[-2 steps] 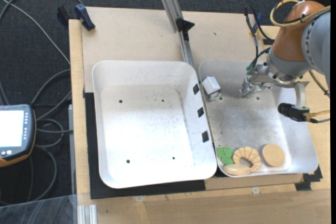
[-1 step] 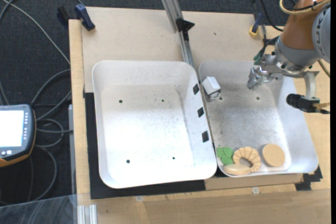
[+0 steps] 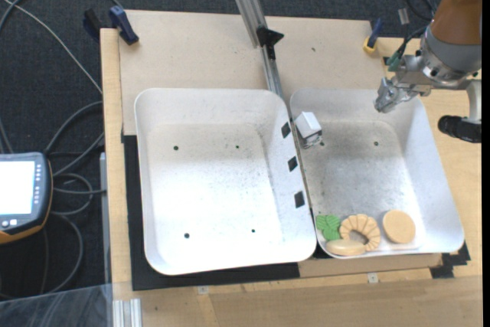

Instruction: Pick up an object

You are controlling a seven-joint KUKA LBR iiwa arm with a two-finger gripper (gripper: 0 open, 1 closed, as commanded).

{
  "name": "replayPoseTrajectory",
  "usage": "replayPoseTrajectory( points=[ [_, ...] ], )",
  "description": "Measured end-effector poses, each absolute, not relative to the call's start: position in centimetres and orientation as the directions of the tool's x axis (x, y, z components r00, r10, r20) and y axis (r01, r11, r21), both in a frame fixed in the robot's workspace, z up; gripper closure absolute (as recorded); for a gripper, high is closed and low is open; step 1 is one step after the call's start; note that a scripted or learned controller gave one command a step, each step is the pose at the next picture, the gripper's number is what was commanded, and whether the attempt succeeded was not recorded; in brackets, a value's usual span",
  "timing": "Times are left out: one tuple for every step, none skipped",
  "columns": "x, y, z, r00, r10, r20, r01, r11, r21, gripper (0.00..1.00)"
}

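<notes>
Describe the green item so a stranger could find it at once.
Look at the right-hand white bin and follow its near edge to the corner beside the left bin. Three items lie along that edge: the green leafy piece is the leftmost, next to a tan ridged ring and a plain round tan disc. It alone is green.

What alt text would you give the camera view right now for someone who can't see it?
The gripper hangs over the right bin's far edge, away from a green piece, a ridged tan ring and a round tan disc along its near edge. The left bin sits beside it.
</notes>
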State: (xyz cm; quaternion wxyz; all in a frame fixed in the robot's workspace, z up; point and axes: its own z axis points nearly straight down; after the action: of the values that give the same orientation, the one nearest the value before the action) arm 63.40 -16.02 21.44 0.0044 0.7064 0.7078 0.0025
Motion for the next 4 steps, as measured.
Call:
replayPoseTrajectory(
  points=[
    [63.6, -16.0, 25.0, -0.002, 1.0, -0.002, 1.0, 0.002, 0.007, 1.0],
    [61.7, -10.6, 25.8, -0.006, 1.0, 0.004, 1.0, 0.006, -0.002, 1.0],
    [60.2, -5.6, 24.4, -0.006, 1.0, 0.003, 1.0, 0.006, -0.004, 1.0],
    [59.4, -1.0, 23.6, -0.006, 1.0, 0.003, 1.0, 0.006, -0.004, 1.0]
  ],
)
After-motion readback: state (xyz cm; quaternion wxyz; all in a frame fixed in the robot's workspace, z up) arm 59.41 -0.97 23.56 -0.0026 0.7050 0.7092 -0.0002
